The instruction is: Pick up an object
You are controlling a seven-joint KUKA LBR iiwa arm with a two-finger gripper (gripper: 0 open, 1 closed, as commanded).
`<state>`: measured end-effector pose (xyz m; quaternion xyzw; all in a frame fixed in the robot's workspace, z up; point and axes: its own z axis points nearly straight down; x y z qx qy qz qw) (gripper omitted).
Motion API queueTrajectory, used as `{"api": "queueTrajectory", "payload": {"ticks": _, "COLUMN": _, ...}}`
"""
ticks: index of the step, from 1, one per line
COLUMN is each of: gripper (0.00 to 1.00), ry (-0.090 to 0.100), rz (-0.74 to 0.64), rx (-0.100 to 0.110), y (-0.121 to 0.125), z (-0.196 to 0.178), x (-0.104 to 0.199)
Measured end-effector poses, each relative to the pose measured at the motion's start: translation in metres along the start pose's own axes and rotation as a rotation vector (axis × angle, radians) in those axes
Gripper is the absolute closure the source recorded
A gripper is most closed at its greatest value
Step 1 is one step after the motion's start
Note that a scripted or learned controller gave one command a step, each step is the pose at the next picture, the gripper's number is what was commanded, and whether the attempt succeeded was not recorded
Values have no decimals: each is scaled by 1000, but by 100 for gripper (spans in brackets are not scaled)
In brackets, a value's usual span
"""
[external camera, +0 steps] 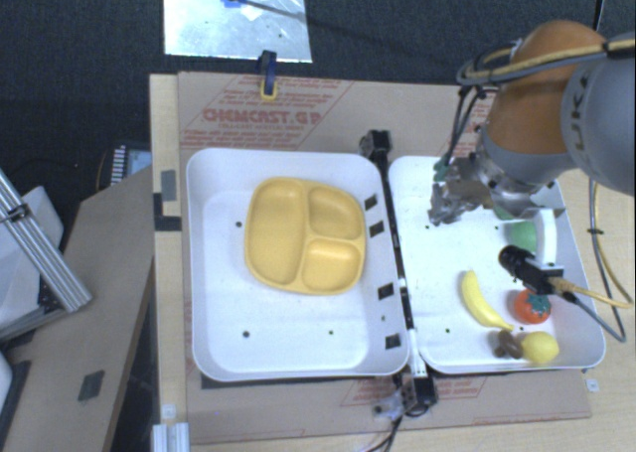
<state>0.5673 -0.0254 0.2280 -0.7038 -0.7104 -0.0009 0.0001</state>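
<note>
- Yellow plastic, by the look of it: the banana [482,301] lay on the floor of the right bin [437,281], toward its near edge, with bare white floor between it and the bin's inner wall.
- It read as a toy fruit, so probably light, stiff and a bit slick. The best hold would be across the thick middle of the curve, since the tapered ends would likely squirt out.
- The gripper [444,204] hung over the far inner corner of the same bin, well apart from the banana.
- How wide the gripper stood, I could not tell: it was a dark, blurred cluster against the white. Nothing could be made out in its hold.
- Crowded company at the near outer corner: a yellow round fruit [540,347], a small brown lump [508,344] just beside it and close to the banana's lower tip, and an orange-red piece [534,307] a little farther in.
- A green piece [522,234] by the outer edge was partly covered by the arm, so its shape stayed unclear.
- The left bin [219,321] carried a yellow divided plate [303,236] near its middle.
</note>
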Motion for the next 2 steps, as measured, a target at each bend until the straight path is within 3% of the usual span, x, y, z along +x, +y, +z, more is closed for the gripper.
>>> {"api": "queueTrajectory", "payload": {"ticks": 1, "gripper": 100, "ry": 0, "rz": 0, "rx": 1, "y": -14, "z": -2, "x": 51}}
{"api": "queueTrajectory", "payload": {"ticks": 2, "gripper": 100, "ry": 2, "rz": -2, "rx": -1, "y": -12, "z": -5, "x": 114}}
